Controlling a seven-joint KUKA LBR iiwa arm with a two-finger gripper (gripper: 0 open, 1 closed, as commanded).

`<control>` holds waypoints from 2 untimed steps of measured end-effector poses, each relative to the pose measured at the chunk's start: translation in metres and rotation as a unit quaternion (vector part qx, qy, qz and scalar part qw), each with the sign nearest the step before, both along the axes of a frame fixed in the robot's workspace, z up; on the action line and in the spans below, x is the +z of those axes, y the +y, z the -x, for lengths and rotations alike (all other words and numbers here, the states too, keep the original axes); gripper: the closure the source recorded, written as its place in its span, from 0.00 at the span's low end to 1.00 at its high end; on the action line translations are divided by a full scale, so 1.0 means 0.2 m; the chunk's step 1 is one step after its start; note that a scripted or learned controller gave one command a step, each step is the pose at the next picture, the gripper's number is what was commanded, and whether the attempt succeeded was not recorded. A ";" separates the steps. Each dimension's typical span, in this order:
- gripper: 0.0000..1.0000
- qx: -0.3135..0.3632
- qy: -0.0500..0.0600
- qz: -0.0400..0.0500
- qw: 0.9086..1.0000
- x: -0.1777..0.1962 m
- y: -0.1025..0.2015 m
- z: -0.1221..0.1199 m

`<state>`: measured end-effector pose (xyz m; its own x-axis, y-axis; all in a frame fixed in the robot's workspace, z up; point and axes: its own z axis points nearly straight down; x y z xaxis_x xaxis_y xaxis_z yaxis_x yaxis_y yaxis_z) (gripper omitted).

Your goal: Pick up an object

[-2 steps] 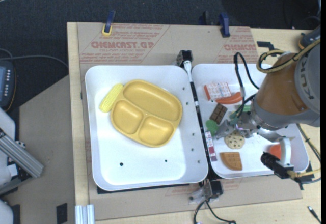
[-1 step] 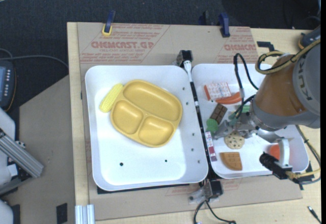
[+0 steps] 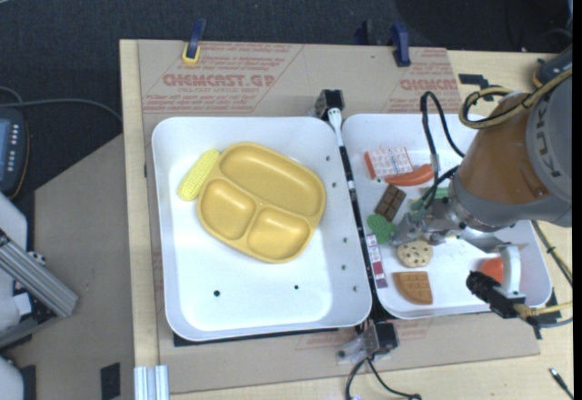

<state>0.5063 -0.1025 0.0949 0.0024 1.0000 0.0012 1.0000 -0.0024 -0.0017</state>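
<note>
The arm point(image 3: 509, 162) reaches in over the right bin point(image 3: 536, 285), and its gripper point(image 3: 420, 224) is down among the toy food near the bin's middle. From where I stand I cannot tell how the tool is set; the wrist and cables hide its tip, and nothing shows as held.

Just beside it lie the cookie point(image 3: 415, 254), a brown bar point(image 3: 391, 201) and a green piece point(image 3: 380, 229); a cracker point(image 3: 413, 287) sits a little nearer the front wall, and a red sausage point(image 3: 409, 177) and a small packet point(image 3: 386, 159) lie toward the back. The left bin point(image 3: 182, 289) holds a yellow tray point(image 3: 262, 201) with a corn cob point(image 3: 198, 175) touching its edge (none of it near the arm).

To do this step well, I'd judge it should settle on one piece, probably the cookie or the bar, centre squarely over it, and come straight down. The pieces are crowded, so a slanted approach could nudge a neighbour or catch two at once. Lift slowly, and check something is really held.
</note>
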 end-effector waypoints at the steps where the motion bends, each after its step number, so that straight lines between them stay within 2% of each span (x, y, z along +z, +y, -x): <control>1: 1.00 0.001 -0.003 0.002 1.000 0.22 -0.01 0.02; 2: 1.00 0.001 -0.003 0.002 1.000 0.48 -0.04 0.06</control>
<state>0.4934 -0.1097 0.1901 0.0002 1.0000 -0.0018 1.0000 -0.0002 0.0051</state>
